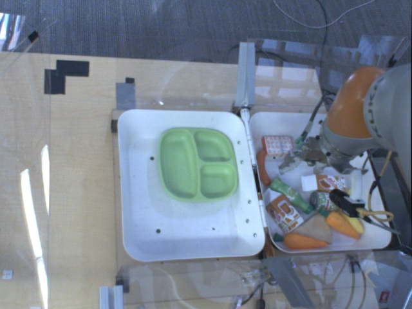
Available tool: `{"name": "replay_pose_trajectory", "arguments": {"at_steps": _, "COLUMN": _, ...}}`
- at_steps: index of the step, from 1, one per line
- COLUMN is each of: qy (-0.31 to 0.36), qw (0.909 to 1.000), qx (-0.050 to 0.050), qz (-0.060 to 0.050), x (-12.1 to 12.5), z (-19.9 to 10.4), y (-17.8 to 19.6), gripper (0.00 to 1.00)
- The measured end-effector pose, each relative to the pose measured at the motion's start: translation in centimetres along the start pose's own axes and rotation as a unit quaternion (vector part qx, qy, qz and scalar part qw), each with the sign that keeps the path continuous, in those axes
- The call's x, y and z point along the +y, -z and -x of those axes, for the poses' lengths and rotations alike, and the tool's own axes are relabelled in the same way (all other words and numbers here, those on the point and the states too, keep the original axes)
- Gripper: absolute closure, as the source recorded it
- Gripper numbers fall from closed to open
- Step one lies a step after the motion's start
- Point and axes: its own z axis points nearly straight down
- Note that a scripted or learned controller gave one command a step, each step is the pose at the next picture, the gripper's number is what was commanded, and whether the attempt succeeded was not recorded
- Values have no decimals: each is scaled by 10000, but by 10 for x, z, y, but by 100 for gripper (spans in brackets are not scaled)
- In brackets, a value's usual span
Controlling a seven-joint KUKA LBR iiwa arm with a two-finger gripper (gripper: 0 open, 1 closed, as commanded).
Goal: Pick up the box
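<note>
Gripper (302,152) hardware hangs over the upper part of the right-hand shallow white bin (257,172), at the end of the grey arm with its orange band (351,105) entering from the right of the frame. Whether the tool is wide, narrow or holding anything cannot be told from this slanted view; its metal parts blur into the clutter below.

Just left of it, near the bin's upper left corner, lies a small white box with red and pink print (277,145), close beside the tool but with no visible contact. Below that a red rounded item (263,166) rests against the bin's left wall. Toward the middle lies a green tube-like packet (290,193), and under it a brown and orange printed carton (284,212). A white and red packet (329,183) sits right of centre. Along the lower edge lie an orange carrot-shaped toy (304,241) and a second orange one (344,224).

The left-hand shallow white bin (135,237) carries a pale green three-compartment plastic tray (196,164) in the middle of the frame.
</note>
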Motion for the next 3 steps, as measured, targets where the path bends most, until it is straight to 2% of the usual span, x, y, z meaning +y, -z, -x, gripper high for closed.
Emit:
{"name": "replay_pose_trajectory", "arguments": {"at_steps": 1, "qy": -211, "qw": 9998, "qx": -7, "qz": -8, "x": 72, "z": -6, "y": -10, "gripper": 0}}
{"name": "replay_pose_trajectory", "arguments": {"at_steps": 2, "qy": -168, "qw": 9998, "qx": -4, "qz": 48, "x": 76, "z": -9, "y": 4, "gripper": 100}}
{"name": "replay_pose_trajectory", "arguments": {"at_steps": 3, "qy": -168, "qw": 9999, "qx": -17, "qz": 33, "x": 74, "z": -7, "y": 3, "gripper": 0}}
